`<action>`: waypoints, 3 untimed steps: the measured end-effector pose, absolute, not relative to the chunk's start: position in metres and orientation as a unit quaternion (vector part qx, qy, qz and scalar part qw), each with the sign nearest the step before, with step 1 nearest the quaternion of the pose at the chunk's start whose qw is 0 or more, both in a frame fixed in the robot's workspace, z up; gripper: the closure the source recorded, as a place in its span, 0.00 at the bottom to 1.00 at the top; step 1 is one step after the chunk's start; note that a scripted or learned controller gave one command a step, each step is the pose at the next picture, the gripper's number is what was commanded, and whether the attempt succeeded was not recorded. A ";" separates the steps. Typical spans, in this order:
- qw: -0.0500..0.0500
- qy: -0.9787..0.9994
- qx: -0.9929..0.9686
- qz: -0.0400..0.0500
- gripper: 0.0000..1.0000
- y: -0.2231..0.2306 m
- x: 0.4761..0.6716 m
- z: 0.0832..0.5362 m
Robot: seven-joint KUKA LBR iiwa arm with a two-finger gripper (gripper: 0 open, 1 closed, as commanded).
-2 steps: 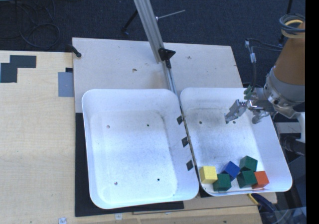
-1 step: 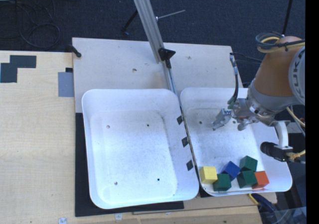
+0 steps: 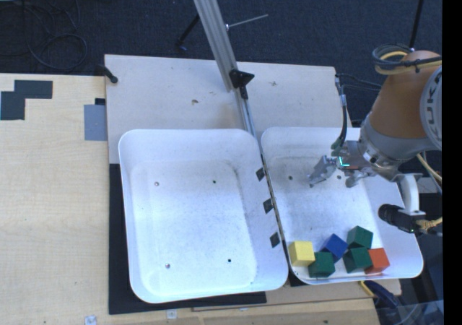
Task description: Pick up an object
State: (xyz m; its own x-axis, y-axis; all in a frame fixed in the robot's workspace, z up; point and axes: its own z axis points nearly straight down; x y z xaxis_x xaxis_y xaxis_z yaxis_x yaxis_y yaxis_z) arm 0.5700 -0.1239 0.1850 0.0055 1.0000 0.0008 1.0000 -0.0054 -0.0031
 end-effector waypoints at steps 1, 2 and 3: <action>-0.001 -0.708 -0.706 0.000 0.00 -0.123 0.616 0.090; 0.000 -0.708 -0.706 0.001 0.00 -0.123 0.615 0.091; -0.001 -0.708 -0.706 -0.002 0.00 -0.096 0.581 0.220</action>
